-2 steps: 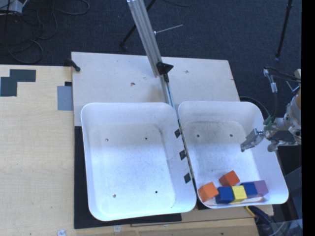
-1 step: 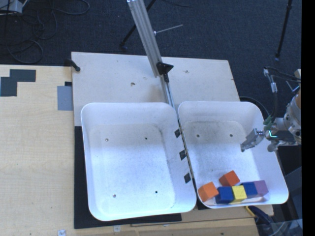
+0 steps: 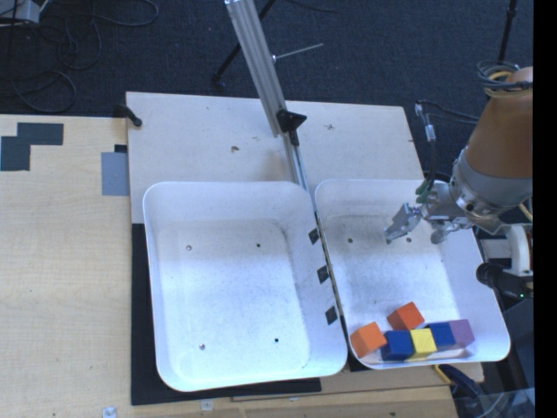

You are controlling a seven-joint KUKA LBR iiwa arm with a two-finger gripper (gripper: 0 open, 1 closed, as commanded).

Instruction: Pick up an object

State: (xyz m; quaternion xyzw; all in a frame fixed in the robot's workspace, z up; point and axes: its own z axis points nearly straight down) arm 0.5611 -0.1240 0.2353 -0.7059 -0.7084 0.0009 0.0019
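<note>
Camera view: hand (image 3: 416, 225) above right bin (image 3: 365, 273), blocks (image 3: 416, 333) apart

Arm (image 3: 500, 159) reaches in from right, orange band above wrist; tool (image 3: 402, 225) points left, nothing held.

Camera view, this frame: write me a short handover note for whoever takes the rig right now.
Gripper: over the upper part of the right bin, nothing visible between its fingers.
Objects: blocks clustered at the right bin's near edge: two orange, two blue, one yellow, one purple. They sit packed against each other.
Done: nothing picked yet.
Left: move to the cluster, descend, grasp one block, lift. The orange ones look the least boxed in.
</note>
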